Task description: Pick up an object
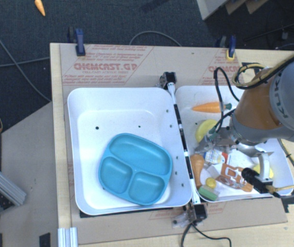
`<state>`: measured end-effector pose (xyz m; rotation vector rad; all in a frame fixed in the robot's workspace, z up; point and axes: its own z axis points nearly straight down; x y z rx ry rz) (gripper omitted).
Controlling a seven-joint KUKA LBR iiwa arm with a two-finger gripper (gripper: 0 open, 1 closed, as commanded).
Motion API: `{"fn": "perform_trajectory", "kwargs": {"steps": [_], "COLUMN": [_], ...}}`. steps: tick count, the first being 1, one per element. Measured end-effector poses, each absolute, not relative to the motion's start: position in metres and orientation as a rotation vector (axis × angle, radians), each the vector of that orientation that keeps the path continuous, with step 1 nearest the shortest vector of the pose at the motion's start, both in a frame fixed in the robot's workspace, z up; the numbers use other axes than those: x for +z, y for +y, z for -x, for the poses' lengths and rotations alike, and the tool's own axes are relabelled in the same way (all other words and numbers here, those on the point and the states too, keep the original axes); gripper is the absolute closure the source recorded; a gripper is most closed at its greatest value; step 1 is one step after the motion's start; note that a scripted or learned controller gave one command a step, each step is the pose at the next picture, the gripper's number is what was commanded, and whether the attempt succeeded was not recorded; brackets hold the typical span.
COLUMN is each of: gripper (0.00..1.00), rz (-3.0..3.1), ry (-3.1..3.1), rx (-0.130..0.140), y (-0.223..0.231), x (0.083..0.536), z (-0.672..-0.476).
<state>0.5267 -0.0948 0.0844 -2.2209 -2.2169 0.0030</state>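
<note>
Camera view, looking down at a slant. Two white bins side by side on the bench. Left bin (85,117): holds a blue divided plate (135,169) w/ three compartments, lying flat toward the bin's near half. Right bin (188,99): cluttered w/ small objs. Orange carrot (207,107) near the far wall, lying crosswise. Yellow-green fruit (204,129) just below it, partly behind the arm. An orange piece (197,164) by the left wall; a green piece (207,193) at the near edge; a white-and-red patterned item (232,175) between them & the arm. Arm (270,107) comes in from the right, orange band above the wrist, reaching down over the right bin. Gripper (214,147) sits low amid the clutter, near the yellow-green fruit & orange piece; can't tell its state, nothing visibly held. Small carrot (39,5) on the dark floor, far left, well apart from the bench.
</note>
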Motion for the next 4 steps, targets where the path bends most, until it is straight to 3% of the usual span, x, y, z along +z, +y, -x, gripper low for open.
{"fn": "perform_trajectory", "kwargs": {"steps": [1,2,3,4], "gripper": [1.0,0.0,0.0,0.0], "rz": [2.223,2.223,2.223,2.22], "ry": [-2.221,-2.22,-2.228,-2.218], "rx": [-0.001,0.0,-0.004,0.003], "y": [-0.094,-0.094,-0.1,-0.092], "x": [0.095,0.094,0.084,0.084], "z": [-0.529,-0.528,-0.591,-0.568]}}
